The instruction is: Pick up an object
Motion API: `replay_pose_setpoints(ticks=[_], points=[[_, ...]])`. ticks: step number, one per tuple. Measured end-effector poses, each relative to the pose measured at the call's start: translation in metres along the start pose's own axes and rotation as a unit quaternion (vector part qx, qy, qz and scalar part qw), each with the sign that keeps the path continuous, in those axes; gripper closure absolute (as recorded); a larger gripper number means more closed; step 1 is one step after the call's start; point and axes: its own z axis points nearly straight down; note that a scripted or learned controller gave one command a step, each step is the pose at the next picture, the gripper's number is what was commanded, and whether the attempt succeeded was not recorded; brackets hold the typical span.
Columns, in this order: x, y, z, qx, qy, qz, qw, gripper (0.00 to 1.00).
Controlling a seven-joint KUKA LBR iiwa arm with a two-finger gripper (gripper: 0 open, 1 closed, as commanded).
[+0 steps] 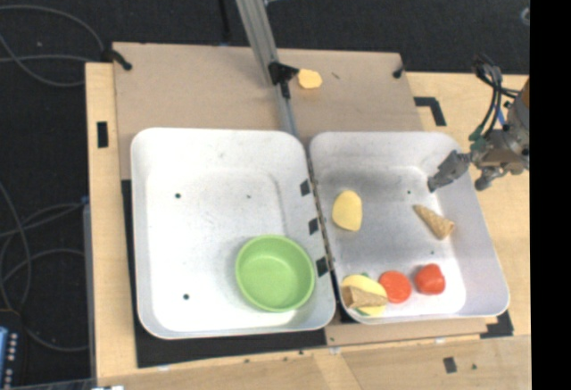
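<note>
Dark floor with loose black cables surrounds a pale wooden bench (375,361), on which a brown board (196,85) backs two shallow white bins set side by side. On the left, the left bin (178,174) carries a green bowl (275,272) in its near right corner, upright and open to the camera. Next to it, the right bin (384,161) holds several small things: a yellow lemon-like piece (348,211) lies near its left wall about midway, a tan cone-shaped piece (434,220) lies toward its right side, and along the near wall sit a yellow and tan item (364,294) in the left corner, a red-orange tomato-like ball (395,286) just beside it, and a red piece (430,278) a little farther right. The three near-wall items sit close together in a row (whether they touch cannot be told). A small yellow object (310,78) rests on the brown board beyond the bins, beside a grey metal pole (248,4) that slants up to the far edge. From the right, the gripper (468,170) hangs over the far right corner of the right bin, its fingers spread apart with nothing between them; one dark finger (448,170) points down and left toward the bin floor, apart from the tan cone below it.
</note>
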Motion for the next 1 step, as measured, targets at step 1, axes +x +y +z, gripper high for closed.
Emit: replay_pose_setpoints(ticks=[1], points=[[0.0000, 0.0000, 0.0000, 0.000, 0.000, 0.000, 1.0000, 0.00]])
